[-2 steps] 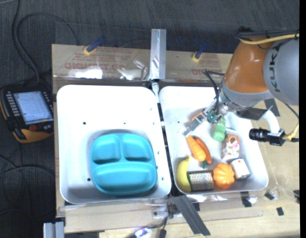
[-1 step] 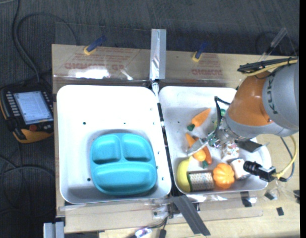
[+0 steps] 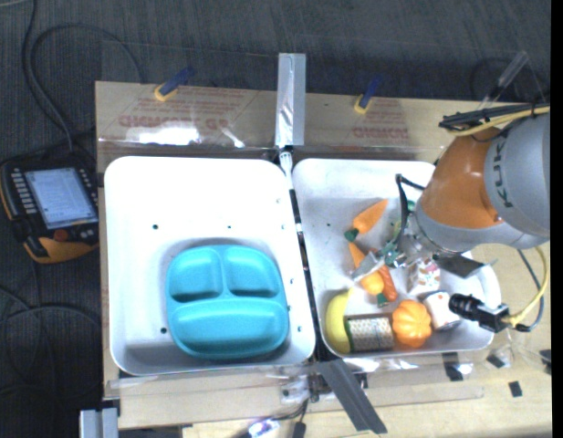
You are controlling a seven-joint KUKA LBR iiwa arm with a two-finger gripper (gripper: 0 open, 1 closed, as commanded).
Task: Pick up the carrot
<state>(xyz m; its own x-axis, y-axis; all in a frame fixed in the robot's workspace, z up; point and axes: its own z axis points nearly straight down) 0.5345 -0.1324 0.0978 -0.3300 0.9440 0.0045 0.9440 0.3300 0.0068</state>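
Tool [image 3: 396, 255] tips lost among toys

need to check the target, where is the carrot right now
In the camera view the carrot lies in the right bin, toward its upper middle, just left of the arm's orange band and above the small pumpkin.

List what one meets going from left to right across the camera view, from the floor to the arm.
Black handheld control pendant with a screen → blue divided plastic tray in the left white bin → yellow round fruit → small orange pumpkin → grey arm with orange band.
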